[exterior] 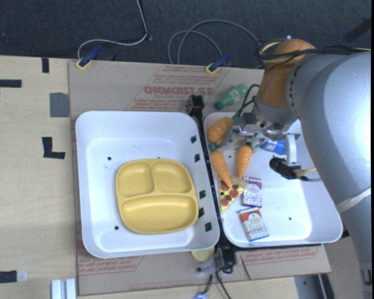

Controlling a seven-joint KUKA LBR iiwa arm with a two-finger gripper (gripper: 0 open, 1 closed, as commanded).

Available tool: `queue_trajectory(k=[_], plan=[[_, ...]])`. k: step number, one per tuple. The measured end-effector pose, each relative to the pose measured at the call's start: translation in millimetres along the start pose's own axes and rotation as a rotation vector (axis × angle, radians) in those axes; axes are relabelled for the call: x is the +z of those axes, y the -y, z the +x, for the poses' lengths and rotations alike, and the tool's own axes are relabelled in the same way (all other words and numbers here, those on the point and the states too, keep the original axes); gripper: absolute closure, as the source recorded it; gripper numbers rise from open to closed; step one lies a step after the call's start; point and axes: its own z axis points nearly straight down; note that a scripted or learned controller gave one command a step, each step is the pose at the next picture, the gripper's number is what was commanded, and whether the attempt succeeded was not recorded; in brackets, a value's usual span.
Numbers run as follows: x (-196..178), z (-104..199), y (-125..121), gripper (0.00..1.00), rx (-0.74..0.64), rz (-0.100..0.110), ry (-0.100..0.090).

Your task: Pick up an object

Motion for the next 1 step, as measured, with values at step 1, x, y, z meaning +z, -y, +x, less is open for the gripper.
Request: queue_trajectory(k=[1], plan=[[2.0,-1.4,66.5,0.00,0.009,-0.039,-0.014]])
